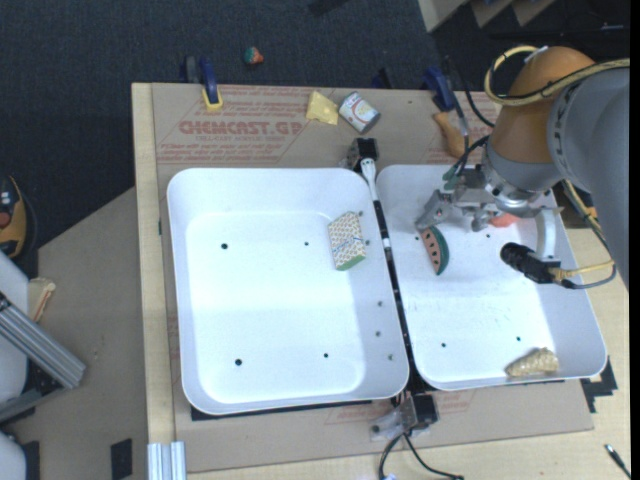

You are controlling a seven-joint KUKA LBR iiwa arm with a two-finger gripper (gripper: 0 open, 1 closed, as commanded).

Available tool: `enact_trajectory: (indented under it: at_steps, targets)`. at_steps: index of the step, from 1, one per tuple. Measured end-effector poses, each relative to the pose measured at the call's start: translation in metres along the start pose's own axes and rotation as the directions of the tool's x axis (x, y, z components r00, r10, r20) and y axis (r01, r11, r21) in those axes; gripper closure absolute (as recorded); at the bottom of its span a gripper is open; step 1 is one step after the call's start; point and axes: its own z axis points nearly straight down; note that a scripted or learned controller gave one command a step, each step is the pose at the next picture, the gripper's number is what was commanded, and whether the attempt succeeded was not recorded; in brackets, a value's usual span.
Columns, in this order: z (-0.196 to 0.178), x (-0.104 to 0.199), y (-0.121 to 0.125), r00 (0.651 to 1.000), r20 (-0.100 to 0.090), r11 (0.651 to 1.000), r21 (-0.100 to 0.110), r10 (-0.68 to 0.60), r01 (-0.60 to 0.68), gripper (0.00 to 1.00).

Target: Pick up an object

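Note:
A watermelon-slice toy (436,249), red with a green rind, lies in the right bin (480,368) near its left wall. My gripper (452,218) hangs just above and to the right of the slice, open, with nothing between its fingers. A small patterned box with a green edge (347,240) sits in the left bin (250,368) close to its right wall. A tan, bread-like piece (530,364) rests in the right bin's near right corner.
On the bench behind the bins lie a yellow wedge (322,109) and a small white box (358,112). Blue clamps (209,80) hold the board's back edge. The arm's grey body covers the right bin's far right corner.

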Motion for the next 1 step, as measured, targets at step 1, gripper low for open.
enact_trajectory:
  at_steps: [1]
  targets:
    - [-0.0029,-0.0289,0.0225,1.0,0.004,1.0,-0.014,0.003,-0.003,0.0]
